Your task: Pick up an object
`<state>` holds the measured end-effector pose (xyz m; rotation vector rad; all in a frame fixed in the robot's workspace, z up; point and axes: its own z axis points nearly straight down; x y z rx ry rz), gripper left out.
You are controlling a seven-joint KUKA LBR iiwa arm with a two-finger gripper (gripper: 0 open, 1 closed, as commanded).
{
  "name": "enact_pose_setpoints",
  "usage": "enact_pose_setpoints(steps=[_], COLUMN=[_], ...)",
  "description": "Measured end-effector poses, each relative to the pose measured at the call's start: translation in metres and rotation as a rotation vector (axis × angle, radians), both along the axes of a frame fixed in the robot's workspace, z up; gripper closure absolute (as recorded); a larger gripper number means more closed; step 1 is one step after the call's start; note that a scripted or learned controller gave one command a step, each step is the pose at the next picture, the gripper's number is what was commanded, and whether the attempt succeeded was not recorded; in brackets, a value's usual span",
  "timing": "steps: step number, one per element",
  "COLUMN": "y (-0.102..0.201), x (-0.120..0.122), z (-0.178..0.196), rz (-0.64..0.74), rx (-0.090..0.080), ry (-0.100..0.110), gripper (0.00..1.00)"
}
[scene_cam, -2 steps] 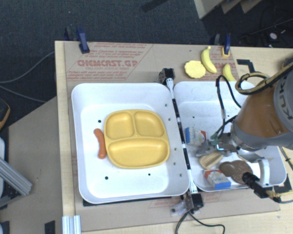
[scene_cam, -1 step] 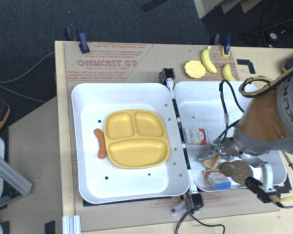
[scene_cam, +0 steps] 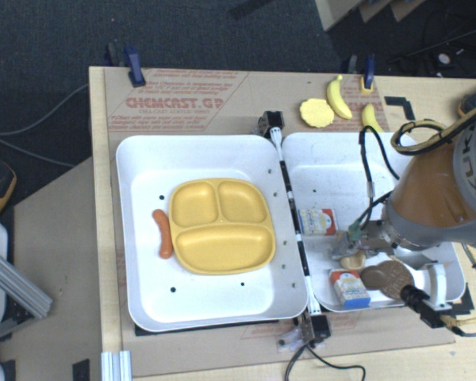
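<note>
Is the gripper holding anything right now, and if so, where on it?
Cannot be told. The gripper is low in the right bin, beside a small tan object and near the small carton, but nothing visibly sits in its grasp.

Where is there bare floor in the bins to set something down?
Left bin: bare strips above and below the yellow tray; a hot dog lies at its left. Right bin: bare far half above the carton. Its near half is crowded around the pincer.

Place: a robotics lab.
Bench: a board point(scene_cam: 182, 101) clamped with blue clamps point(scene_cam: 132, 63).
Floor: dark carpet with loose cables point(scene_cam: 32, 129).
Props: toy bananas point(scene_cam: 339, 98), white bins point(scene_cam: 135, 236).
</note>
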<state>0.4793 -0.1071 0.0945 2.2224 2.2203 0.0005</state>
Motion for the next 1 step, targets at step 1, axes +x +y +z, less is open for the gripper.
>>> enact_pose_setpoints(steps=[1], y=[0.0836], x=[0.0777], z=[0.0964], rz=[0.014], rx=[0.001], ry=[-0.016], gripper=[1.0])
